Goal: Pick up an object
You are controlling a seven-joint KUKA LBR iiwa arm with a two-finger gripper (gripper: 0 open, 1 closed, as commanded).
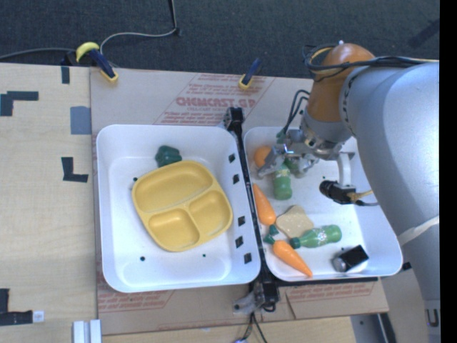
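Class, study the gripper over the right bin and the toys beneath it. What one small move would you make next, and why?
Probably a short, straight descent. The gripper sits in the right bin just above a small green object, with an orange piece close beside it. Nothing visibly sits between its fingers yet, so lowering onto the green object seems the nearest grasp.

Red print on the cardboard sheet (207, 102) under the bins reads roughly "CHEMCAST GP"; smaller lines are illegible.

Grey arm (400, 120) reaching in from the right, orange band above wrist; gripper (284, 157) lowered, pointing left
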